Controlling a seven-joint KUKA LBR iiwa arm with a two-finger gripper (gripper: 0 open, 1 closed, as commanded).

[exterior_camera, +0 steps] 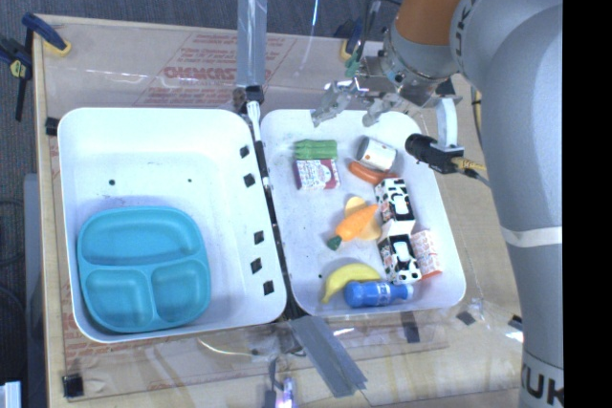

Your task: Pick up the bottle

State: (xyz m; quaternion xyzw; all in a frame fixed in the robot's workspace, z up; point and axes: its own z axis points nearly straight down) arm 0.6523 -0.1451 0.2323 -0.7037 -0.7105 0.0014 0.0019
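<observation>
While my end effector (pixel 350 107) hangs open over the right bin's (pixel 283 131) far rim, the bottle (pixel 379 293) lies flat near the front wall, long axis left-right.

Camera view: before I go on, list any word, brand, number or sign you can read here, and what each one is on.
"KU", the white letters at the frame's bottom edge: on the grey arm.
Red print on the clear sheet behind the bins: blurred, not readable.
Red and green carton: label too small to read.
Blue bottle: label not readable.
Black and white cartons: a pattern, no legible text.
</observation>
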